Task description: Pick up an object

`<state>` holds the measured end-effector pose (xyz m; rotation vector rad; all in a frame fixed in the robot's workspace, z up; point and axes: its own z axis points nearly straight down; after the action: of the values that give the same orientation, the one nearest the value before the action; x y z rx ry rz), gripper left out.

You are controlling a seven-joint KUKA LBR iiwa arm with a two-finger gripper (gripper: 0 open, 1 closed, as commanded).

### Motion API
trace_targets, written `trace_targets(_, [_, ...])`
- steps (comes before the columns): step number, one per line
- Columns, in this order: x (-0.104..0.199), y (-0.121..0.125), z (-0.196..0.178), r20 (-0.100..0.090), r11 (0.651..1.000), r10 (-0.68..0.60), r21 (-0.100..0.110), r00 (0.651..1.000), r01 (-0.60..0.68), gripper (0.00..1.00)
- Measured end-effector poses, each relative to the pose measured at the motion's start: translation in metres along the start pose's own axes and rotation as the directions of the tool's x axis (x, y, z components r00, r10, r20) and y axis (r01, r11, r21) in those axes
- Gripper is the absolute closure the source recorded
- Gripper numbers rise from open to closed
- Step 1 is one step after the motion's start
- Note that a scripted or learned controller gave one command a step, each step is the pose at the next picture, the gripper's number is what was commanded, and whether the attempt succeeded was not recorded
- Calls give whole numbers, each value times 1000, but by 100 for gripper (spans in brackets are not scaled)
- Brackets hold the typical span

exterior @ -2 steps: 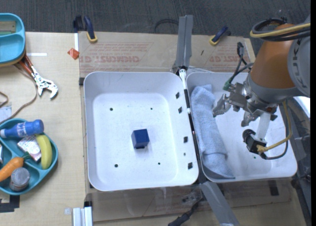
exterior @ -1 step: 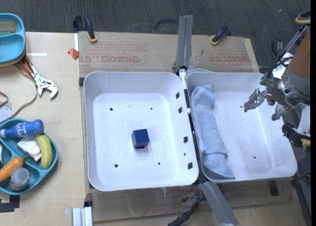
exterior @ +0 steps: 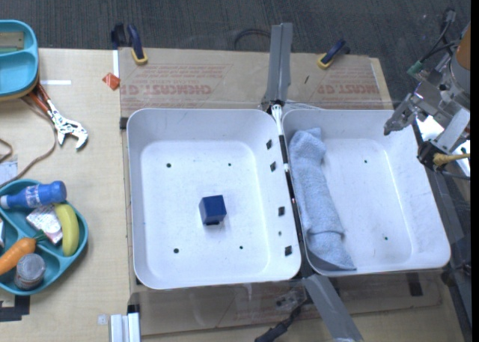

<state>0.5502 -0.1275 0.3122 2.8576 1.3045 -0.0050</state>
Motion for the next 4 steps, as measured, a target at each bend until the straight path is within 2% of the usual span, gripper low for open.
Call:
trace_targets(1, [95, -57, 1, 1, 983, 184, 1, 983, -184, 0])
trace_targets(2, [127, -104, 64, 2, 981, 192, 2, 981, -192, 0])
trace_targets(3, [96, -7, 88, 1, 985, 172, 0, 985, -172, 0])
trace_targets(4, [91, -15, 102, 1, 998, 63, 2, 998, -63, 0])
